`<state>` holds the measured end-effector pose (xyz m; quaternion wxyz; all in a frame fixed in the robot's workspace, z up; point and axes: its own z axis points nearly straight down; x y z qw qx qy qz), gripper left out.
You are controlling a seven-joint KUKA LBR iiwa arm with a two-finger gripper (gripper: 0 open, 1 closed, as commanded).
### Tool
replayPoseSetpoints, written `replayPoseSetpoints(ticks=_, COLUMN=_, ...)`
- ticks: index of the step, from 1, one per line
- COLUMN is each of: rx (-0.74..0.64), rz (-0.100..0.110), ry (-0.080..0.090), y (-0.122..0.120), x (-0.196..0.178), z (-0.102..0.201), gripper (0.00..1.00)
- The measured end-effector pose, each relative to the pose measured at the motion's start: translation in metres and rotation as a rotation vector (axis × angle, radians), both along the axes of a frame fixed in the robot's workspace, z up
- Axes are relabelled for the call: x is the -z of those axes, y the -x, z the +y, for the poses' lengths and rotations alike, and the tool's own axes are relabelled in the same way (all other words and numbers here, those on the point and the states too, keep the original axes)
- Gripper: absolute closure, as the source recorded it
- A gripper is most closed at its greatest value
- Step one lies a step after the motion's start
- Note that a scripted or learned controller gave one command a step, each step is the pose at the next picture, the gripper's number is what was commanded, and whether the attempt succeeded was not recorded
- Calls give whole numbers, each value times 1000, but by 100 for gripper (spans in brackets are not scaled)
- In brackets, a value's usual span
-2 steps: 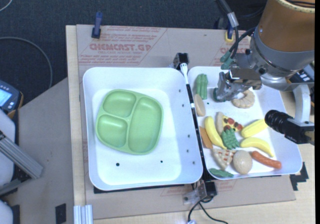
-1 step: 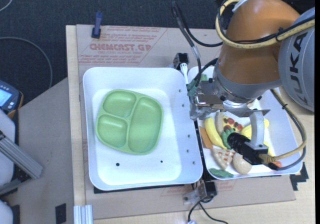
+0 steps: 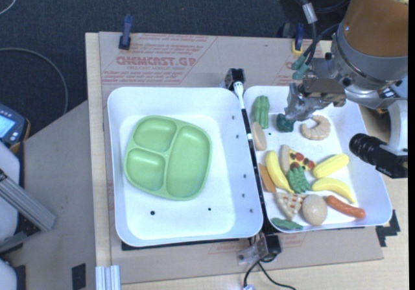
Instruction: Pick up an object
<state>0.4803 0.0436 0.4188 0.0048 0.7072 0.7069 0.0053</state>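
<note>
Far to the claw's left, the left-hand shallow white bin (image 3: 123, 152) carries a pale green plastic divided plate (image 3: 168, 156), lying flat with its three wells up; nothing of the pile shares that bin, so it reads as the place where picked things are meant to go. Just left of the claw, past the black hinge strip between the bins, a dark green toy cucumber (image 3: 260, 111) lies lengthwise with a tan oval piece (image 3: 259, 135) under it. The two-finger claw (image 3: 290, 117) hangs low over the upper part of the right-hand white bin (image 3: 379, 204), its tip at a small dark teal lump (image 3: 285, 123). Whether the fingers are spread or pressed together I cannot tell, nor whether the lump sits between them or merely beside them. Just right of the claw rests a beige curled shrimp-like toy (image 3: 316, 128). Below and right of it the rest is heaped: yellow toy bananas (image 3: 332, 165), a pizza slice, a pale egg-shaped piece (image 3: 314, 209), an orange carrot (image 3: 345, 207). By its nearness, the teal lump looks like the target.
</note>
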Motion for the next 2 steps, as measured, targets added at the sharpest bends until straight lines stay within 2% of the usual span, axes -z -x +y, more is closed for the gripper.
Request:
replayPoseSetpoints(ticks=1, rx=1, rz=25, ry=2, y=2, x=94, z=9, gripper=100)
replayPoseSetpoints(ticks=2, rx=0, rz=13, ry=1, y=1, x=78, z=9, gripper=100)
